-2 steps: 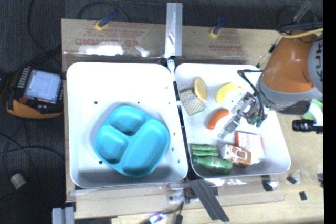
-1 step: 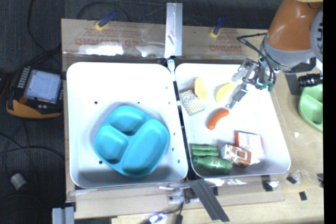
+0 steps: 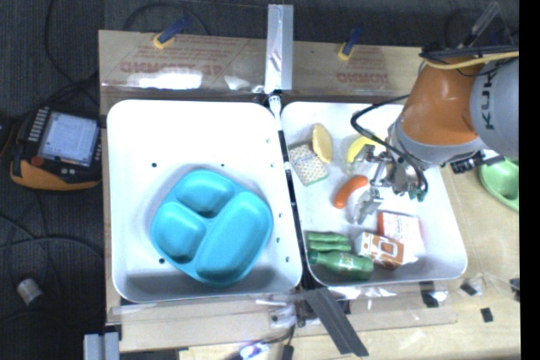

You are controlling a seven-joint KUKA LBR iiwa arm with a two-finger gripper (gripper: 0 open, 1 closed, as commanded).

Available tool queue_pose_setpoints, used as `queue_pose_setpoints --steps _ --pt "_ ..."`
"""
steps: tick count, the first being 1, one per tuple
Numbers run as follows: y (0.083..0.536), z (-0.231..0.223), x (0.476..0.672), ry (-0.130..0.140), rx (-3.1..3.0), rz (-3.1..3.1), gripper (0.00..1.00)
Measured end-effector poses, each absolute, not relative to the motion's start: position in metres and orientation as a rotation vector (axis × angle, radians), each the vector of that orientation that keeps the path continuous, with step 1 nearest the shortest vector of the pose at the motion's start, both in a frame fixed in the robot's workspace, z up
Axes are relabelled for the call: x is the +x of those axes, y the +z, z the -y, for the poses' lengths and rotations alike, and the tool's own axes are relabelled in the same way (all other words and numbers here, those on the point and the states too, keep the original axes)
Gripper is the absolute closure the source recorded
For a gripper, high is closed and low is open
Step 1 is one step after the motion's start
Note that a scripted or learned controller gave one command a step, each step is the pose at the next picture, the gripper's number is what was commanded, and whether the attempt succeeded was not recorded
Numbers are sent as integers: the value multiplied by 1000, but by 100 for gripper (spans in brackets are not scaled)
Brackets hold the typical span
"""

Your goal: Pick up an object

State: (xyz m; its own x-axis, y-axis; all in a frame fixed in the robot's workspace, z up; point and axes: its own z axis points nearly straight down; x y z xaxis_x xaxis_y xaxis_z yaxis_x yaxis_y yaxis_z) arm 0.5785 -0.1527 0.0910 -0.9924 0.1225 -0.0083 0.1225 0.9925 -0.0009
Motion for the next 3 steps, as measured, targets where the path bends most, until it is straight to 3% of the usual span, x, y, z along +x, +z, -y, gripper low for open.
queue_pose_setpoints --steps 1,2,3 --pt "183 139 649 1 20 -3137 0" --pt "188 205 587 -1 -211 -3132 0" --pt "112 190 544 3 -215 -3131 0"
